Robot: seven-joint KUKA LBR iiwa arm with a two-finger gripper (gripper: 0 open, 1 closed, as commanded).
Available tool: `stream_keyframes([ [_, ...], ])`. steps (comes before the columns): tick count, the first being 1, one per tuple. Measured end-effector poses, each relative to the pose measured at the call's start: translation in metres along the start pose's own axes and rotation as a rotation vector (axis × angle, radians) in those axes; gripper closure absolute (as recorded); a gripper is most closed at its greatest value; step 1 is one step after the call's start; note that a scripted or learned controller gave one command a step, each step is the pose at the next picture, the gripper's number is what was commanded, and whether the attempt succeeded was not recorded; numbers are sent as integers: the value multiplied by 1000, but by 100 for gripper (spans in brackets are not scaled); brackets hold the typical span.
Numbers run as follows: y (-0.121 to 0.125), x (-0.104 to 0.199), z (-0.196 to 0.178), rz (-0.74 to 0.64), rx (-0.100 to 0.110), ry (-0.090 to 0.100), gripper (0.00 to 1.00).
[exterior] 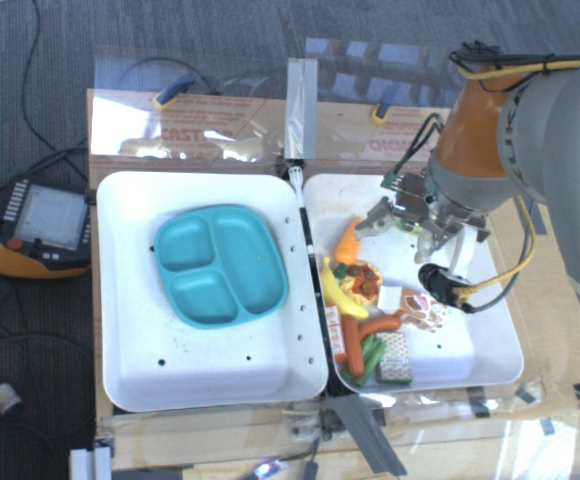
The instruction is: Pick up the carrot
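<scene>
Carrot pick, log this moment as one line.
orange carrot: right white bin, left wall | gripper: above bin, right of carrot | grasp: none

The tabletop (115,118) carries two white bins side by side: left bin (130,368) and right bin (490,353).

Carrot (347,241): small orange toy piece, tapered, lying tilted in right bin (490,363), near bin's left wall, in upper part of food pile. Upper end points up-right, lower end touches slice of pizza (363,278) just below. Banana (338,293) lies just below-left of it. Nothing grips it; it rests on bin floor.
</scene>
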State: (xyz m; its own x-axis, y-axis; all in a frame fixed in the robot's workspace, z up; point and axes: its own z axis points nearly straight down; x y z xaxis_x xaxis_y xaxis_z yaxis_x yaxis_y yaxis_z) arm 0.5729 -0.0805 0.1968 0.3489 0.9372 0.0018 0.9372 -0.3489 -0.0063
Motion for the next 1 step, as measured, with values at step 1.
stream_keyframes([
  [1,0,0,0,0,0,0,0],
])
